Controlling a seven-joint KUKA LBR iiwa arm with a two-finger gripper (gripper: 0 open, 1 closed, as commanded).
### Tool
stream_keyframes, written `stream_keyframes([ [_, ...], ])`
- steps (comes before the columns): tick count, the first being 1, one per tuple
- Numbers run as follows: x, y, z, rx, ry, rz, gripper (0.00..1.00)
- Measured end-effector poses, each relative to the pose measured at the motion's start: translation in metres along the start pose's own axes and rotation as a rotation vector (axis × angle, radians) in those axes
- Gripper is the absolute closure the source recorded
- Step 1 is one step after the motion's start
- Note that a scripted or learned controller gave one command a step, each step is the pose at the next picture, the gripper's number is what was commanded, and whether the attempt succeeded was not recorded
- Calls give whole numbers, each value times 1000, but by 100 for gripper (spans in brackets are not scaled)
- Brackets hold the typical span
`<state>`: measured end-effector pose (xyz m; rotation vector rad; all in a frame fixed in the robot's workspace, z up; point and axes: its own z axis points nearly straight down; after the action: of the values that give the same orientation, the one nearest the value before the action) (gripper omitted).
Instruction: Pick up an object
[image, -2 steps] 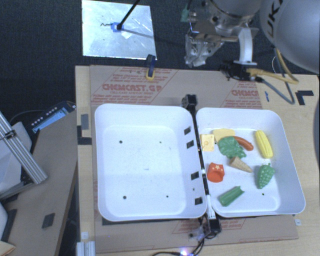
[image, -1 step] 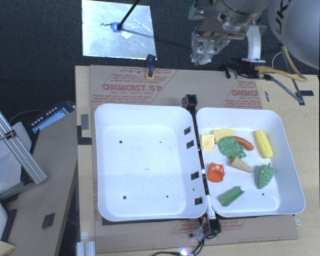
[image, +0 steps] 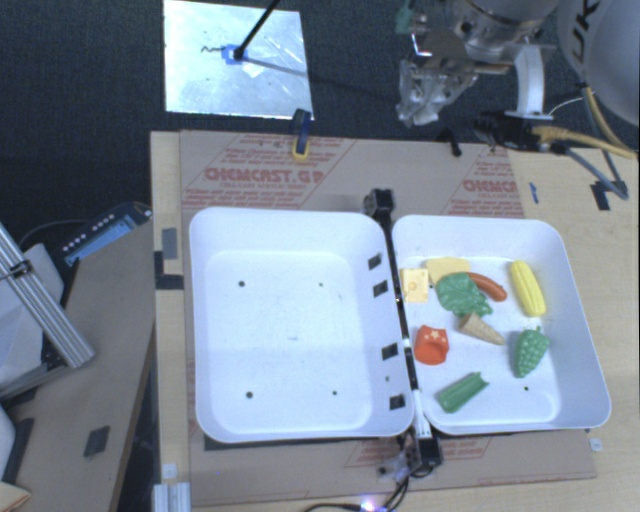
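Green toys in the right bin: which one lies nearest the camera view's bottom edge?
The green pickle-shaped piece, lowest in the right bin; the leafy green piece and green bumpy piece lie higher.

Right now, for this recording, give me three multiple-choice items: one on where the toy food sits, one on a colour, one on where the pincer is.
1. Which bin holds the toy food?
A. the left bin
B. the right bin
C. both bins

2. What colour is the corn cob?
A. yellow
B. blue
C. black

3. Where is the pincer?
A. pressed onto the red pepper
B. down inside the left bin
C. raised beyond the far edge of the bins

Answers:
1 B: the corn cob, red pepper, green pickle and the other pieces all lie in the right bin.
2 A: the cob is yellow against the white bin.
3 C: the pincer hangs over the cardboard behind the bins, apart from every toy.
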<state>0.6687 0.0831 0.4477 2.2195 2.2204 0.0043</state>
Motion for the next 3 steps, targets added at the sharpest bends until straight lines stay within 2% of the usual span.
stream_keyframes([
  [3, -56, -1, -25, 0, -1, 1, 100],
])
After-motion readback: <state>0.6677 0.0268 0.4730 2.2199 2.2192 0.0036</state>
